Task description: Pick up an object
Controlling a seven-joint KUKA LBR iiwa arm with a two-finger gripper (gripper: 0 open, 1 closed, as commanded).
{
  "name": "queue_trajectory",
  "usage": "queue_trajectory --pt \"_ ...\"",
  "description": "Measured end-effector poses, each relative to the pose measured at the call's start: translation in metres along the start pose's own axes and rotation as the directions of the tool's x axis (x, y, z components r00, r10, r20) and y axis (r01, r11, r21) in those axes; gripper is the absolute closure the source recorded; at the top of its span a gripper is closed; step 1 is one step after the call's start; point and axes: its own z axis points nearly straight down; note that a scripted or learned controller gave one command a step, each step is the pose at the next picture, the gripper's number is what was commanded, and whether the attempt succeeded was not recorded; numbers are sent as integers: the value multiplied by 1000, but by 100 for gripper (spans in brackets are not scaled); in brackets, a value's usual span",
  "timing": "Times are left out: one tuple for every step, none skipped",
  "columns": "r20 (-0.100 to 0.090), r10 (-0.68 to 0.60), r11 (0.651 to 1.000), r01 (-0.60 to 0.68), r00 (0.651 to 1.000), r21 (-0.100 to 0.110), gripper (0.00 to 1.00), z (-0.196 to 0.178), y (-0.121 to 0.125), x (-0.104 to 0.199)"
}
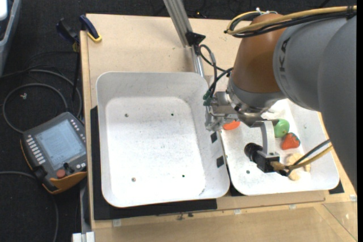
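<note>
Item for pickup: none is secured. The nearest candidate is a small orange piece (231,125) on the floor of the right bin (313,177), at that bin's left side, partly covered by the tool head. A green ball (281,128) and a red piece (290,141) lie just beside each other further right, and a pale piece (294,174) sits near the front rim. All four rest loose in the bin.

The gripper (218,122) hangs low over the seam where the two bins meet, just beside the orange piece. Judged from this position, it is set for a descent on that piece. Whether the jaws are spread or pressed together cannot be told, because the wrist hides them. Nothing is seen pinched.

The arm (306,48) reaches across the right bin and hides much of its back half. The left bin (153,139) shows only bare floor. Both bins sit on the tabletop (130,45).
</note>
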Motion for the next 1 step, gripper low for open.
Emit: queue_trajectory --pt "-1 1 1000 -1 1000 -1 100 -17 8 42"
